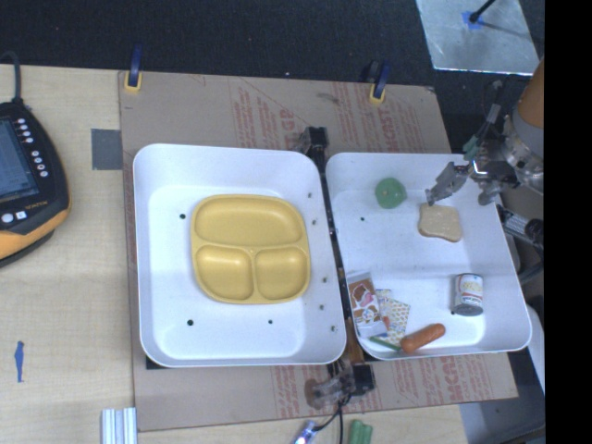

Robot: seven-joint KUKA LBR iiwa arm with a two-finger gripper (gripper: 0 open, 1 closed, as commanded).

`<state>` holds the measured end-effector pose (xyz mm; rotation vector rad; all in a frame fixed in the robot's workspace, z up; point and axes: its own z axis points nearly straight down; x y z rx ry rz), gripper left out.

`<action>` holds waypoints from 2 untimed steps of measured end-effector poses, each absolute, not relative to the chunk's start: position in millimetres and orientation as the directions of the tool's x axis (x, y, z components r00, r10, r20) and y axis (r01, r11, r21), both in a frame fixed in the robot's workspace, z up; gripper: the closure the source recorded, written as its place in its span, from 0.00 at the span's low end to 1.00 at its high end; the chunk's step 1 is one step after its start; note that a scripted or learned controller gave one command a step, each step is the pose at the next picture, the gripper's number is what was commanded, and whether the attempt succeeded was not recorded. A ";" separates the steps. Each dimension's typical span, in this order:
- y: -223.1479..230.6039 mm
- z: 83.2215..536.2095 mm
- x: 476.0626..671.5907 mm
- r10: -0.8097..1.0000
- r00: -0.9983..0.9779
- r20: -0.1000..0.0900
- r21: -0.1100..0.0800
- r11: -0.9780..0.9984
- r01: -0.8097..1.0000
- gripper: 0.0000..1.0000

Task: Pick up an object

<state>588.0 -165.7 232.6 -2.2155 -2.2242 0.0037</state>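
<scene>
The right white bin (370,266) holds a green ball (390,191), a tan slice of bread (440,223), a small can (469,294), an orange carrot (422,338) and a printed packet (376,310). My gripper (460,182) hangs at the bin's upper right, just above the bread and right of the ball. Its dark fingers (441,187) stand apart, open, with nothing between them. The arm comes in from the right edge.
The left white bin (157,248) carries a yellow divided plate (251,247). Both bins rest on cardboard (231,109) held by yellow clamps (376,82). A teach pendant (28,178) lies at the far left of the bench.
</scene>
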 end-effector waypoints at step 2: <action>-205.8 92.8 633.9 1.000 -0.005 0.000 0.001 0.005 1.000 0.00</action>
